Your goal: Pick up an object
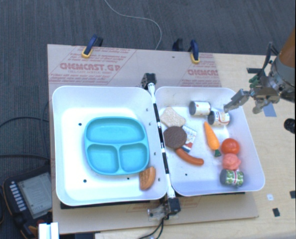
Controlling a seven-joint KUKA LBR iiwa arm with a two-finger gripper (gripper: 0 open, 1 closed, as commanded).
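Gripper (pixel 248 101) seen at the right bin's (pixel 252 148) far right edge — fingers spread, nothing held

A small can (pixel 219 117) lies just left of it — a carrot (pixel 212 136) is seen beyond

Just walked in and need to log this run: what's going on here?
A grey robot arm reaches in from the right, its gripper above the upper right edge of the right bin, near a small can and a little bottle. Nothing is between its jaws. Toy foods, including a carrot and a tomato, lie in that bin. The left bin holds a blue tray.
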